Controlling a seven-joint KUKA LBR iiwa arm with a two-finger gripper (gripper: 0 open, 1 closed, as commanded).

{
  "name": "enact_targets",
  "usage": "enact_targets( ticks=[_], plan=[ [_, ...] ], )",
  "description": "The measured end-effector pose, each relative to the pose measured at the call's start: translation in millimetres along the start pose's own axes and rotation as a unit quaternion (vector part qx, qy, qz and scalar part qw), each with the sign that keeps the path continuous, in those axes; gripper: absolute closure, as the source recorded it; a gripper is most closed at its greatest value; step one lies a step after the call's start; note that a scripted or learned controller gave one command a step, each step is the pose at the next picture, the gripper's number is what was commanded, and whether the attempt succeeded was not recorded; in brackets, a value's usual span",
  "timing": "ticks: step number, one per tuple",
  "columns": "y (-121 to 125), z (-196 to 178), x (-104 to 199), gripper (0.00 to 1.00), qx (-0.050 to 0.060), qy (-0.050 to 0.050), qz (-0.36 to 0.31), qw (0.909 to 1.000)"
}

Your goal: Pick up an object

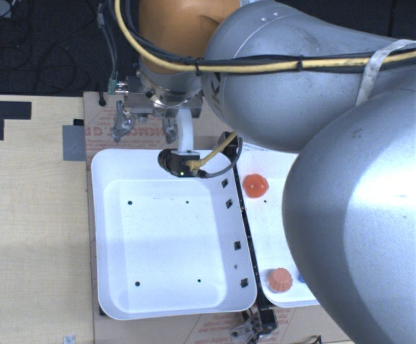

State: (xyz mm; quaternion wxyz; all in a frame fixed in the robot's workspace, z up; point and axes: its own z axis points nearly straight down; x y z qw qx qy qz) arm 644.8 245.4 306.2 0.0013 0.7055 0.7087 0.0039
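Observation:
My gripper (147, 126) hangs over the far rim of the left bin (104, 192), below the orange band of the wrist. Its two fingers (123, 125) stand apart with nothing between them, so it is open. An orange-red round object (255, 185) lies in the right bin (265, 224), near its far left corner. A paler orange object (280, 279) rests near the same bin's front edge, partly tucked under the arm. Both objects lie well to the right of the gripper.
The big grey arm (337, 156) covers most of the right bin and the view's right side. A black divider (238, 228) with clips separates the bins. A yellow cable (215, 155) and a black ring hang just right of the gripper. Wooden bench lies to the left.

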Motion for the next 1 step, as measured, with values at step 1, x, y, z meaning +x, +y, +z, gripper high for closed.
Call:
enact_targets(
  ticks=[1],
  plan=[
    [-2.4, 62.3, -70.9, 0.00, 0.008, -0.005, 0.005, 0.9999]
  ],
)
